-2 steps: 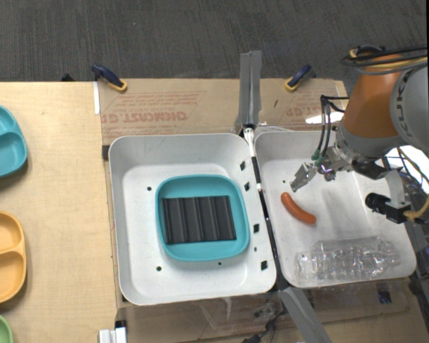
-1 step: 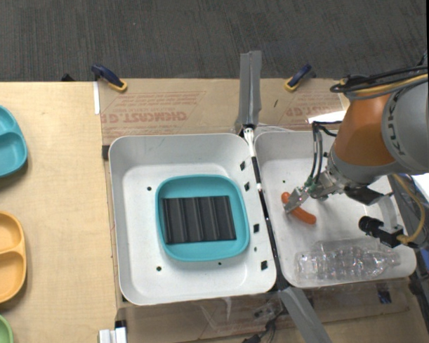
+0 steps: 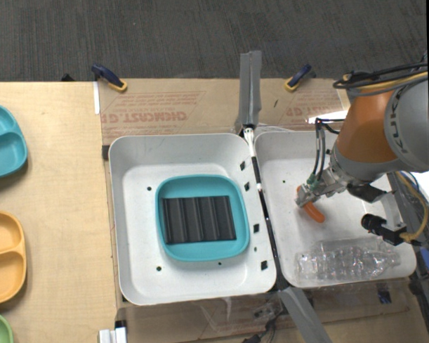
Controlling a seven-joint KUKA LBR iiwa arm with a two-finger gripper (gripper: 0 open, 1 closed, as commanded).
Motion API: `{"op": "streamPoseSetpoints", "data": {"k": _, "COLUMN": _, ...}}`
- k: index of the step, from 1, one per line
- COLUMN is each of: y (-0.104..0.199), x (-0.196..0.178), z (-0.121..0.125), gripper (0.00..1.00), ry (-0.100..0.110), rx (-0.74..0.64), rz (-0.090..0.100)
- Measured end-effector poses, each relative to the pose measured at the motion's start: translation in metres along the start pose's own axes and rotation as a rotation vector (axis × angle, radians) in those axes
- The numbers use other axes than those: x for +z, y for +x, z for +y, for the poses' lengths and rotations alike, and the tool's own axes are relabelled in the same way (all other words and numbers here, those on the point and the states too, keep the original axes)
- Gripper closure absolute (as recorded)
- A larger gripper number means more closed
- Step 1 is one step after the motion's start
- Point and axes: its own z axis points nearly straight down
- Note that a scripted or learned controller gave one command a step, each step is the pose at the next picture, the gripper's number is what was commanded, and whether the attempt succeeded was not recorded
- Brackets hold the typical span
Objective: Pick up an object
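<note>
I am seeing the orange stick (image 3: 314,213) lying at the gripper's (image 3: 306,197) five o'clock, pointing toward five o'clock; I cannot tell its grip.

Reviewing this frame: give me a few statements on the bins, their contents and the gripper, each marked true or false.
1. The teal tray sits in the left bin. True.
2. The clear plastic bottle lies in the left bin. False: it lies in the right bin, along its near edge.
3. The gripper is over the right bin, beside a small orange object. True.
4. The orange object touches the bottle. False: they lie apart.
5. The teal tray is stacked on the bottle. False: they are in separate bins.
</note>
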Motion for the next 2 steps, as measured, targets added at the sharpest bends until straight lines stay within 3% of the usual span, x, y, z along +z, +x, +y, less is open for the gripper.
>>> {"op": "streamPoseSetpoints", "data": {"k": 1, "y": 0.006, "x": -0.092, "z": 0.089, "gripper": 1.0, "ry": -0.002, "rx": 0.04, "rz": -0.002}}
{"op": "streamPoseSetpoints", "data": {"k": 2, "y": 0.017, "x": -0.091, "z": 0.098, "gripper": 1.0, "ry": 0.0, "rx": 0.248, "rz": -0.002}}
